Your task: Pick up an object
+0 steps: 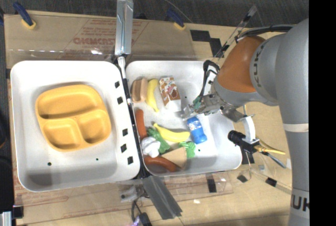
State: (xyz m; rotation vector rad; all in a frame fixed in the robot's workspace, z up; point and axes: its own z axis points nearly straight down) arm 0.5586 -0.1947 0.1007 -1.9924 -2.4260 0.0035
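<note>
The hand (192, 110) is seen low in the right bin (226, 159), just above the blue bottle (197, 130); whether it is open or closed cannot be told; the bottle, lying beside the banana (170, 134), should perhaps be straddled squarely before closing.

Two shallow white plastic bins (23, 130) sit on a tan cardboard bench top (157, 33) printed with faded red lettering. The left bin carries a yellow-orange compartment tray (72, 115). In the right bin: a blue bottle with a white label (197, 129), two yellow toy bananas (170, 134), a reddish-brown sausage (139, 122) and a small brown-and-white carton (169, 90). The arm (283, 70) is grey — its band (239, 70) orange.
</note>
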